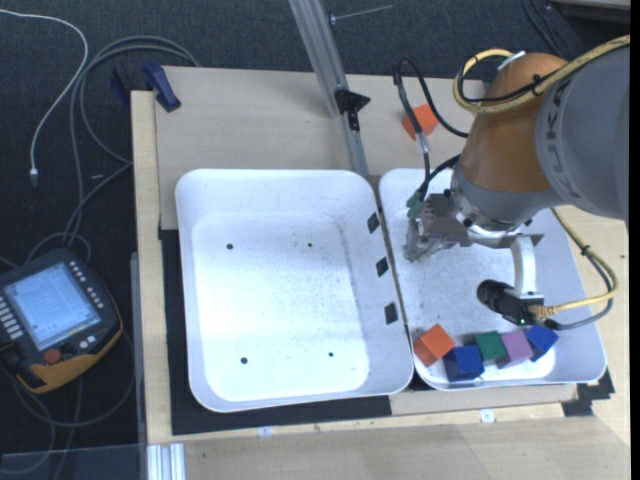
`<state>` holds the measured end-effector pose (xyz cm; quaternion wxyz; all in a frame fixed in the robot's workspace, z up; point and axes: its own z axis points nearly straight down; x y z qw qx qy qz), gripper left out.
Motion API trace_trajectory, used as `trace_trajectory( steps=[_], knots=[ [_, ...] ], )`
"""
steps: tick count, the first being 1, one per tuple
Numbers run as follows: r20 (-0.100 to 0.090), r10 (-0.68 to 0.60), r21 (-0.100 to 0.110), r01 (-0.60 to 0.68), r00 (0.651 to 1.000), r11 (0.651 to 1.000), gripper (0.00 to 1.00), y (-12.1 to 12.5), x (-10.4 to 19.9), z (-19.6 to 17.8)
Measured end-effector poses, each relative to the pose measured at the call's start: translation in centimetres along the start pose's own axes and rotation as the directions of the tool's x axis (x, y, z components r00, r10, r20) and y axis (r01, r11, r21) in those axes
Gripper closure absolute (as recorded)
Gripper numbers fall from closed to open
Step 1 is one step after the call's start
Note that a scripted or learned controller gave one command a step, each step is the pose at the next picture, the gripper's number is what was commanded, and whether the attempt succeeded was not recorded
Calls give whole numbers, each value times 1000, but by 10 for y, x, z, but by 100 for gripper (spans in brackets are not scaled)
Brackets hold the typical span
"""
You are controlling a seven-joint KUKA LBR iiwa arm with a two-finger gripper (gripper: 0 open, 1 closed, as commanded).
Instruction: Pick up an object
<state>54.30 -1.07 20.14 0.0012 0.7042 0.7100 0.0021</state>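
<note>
Camera view, front rim of right bin: I log five small blocks in a huddle along the near wall: orange block [434, 343], dark blue block [464, 362], green block [490, 347], purple block [517, 346], blue block [540, 339].
Contact between blocks: neighbours touch or nearly so; the orange one sits at the left end with its left side free.
Handling, my judgement: rigid, light, flat-faced cubes, not fragile; smooth faces may slip under a weak pinch.
Where I would grip: across two opposite flat faces of the orange block, as its open side leaves room for a finger.
Right bin [570, 268]: white, shallow, floor speckled.
Left bin [200, 268]: white, shallow, a few dark specks.
Gripper [428, 238]: low over the right bin's upper left area, well apart from the blocks; nothing visible between the fingers; I cannot tell whether they are spread or together.
Arm [520, 138]: grey with orange casing, cables looped over it.
Pendant [50, 313]: on the floor left, screen lit, text too small to read.
Bench, far side: one small orange piece [421, 119] by the metal post [320, 38].
Brands, labels: none I can read.
</note>
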Motion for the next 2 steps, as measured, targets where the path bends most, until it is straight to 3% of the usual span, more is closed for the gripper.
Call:
trace_trajectory(
  steps=[1,2],
  knots=[
    [-1,3,-5,-3,1000,1000,100,11,73,-207],
    [2,9,14,-9,1000,1000,100,38,84,-57]
  ],
)
